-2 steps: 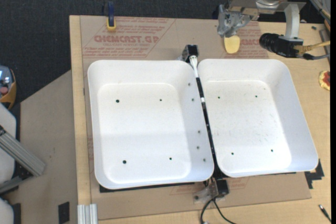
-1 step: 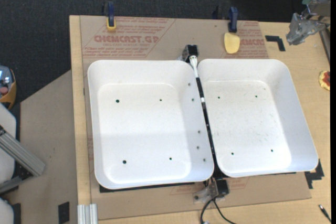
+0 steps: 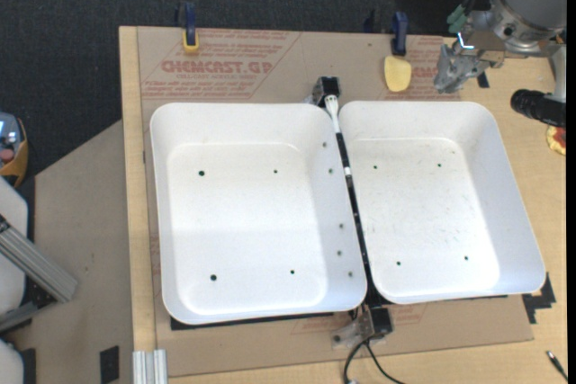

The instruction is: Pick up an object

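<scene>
Your two-finger metal gripper (image 3: 453,75) hovers beyond the bins, and you cannot tell how it is set. The small pale-yellow rounded object (image 3: 397,73) lies just beside it on the brown cardboard sheet (image 3: 270,58); descending here could miss it or nudge it away.

Single fixed camera above bench (image 3: 270,58), looking down at slant on both bins (image 3: 247,202).

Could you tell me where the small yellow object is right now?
The yellow object lies on the board behind the right bin, below a blue clamp, left of the gripper.
</scene>
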Robot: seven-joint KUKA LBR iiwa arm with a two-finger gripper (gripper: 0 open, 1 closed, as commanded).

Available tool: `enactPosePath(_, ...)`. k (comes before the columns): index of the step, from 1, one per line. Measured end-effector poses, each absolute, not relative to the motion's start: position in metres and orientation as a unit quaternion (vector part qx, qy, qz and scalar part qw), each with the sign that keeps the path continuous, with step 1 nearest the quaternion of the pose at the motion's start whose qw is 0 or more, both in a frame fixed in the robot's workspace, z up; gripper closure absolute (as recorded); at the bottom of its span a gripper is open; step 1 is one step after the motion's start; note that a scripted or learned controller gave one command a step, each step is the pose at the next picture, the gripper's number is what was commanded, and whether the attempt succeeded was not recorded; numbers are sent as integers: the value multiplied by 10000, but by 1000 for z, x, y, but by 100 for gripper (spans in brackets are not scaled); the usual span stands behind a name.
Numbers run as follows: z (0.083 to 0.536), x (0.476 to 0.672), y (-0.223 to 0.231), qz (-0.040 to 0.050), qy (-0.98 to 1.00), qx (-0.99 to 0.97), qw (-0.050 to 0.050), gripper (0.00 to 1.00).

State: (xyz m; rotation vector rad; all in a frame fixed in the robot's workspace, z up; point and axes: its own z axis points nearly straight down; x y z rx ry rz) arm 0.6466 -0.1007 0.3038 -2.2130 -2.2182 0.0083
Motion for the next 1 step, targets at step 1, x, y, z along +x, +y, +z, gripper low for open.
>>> enactPosePath(1, 461, 665, -127, -51, -7070, -7072, -96, 100)
